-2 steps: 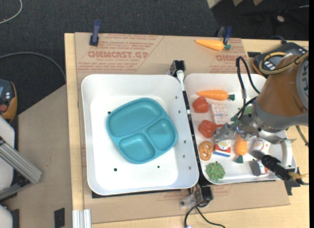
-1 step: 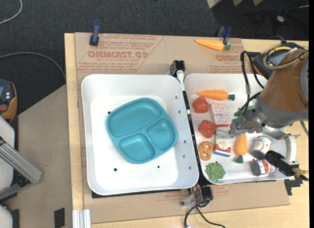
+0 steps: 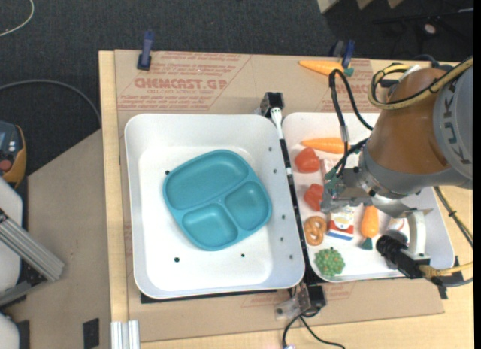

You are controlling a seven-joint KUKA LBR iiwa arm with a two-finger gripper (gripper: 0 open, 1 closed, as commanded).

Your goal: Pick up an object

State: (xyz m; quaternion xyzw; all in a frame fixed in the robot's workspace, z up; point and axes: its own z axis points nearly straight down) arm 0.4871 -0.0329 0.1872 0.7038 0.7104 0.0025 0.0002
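A grey robot arm with an orange band reaches in from the view's right over a brown tabletop that carries two shallow white bins side by side. The arm's jaws hang low over the middle of the right bin, close above the small things lying there. The wrist hides them from above, so it cannot be told whether the jaws are released or clenched, and nothing can be seen between them.

The right bin holds a scatter of toy food. An orange carrot lies near its far edge, with a red fruit just in front of it and a second red piece nearer, beside the jaws. Towards the near edge lie a brown pretzel, a small white carton with red and blue print, and a green broccoli floret. An orange piece lies just right of the carton, under the wrist.

The left bin holds a teal divided plate, lying flat in the middle.

A second carrot lies on the tabletop beyond the right bin, outside both bins.
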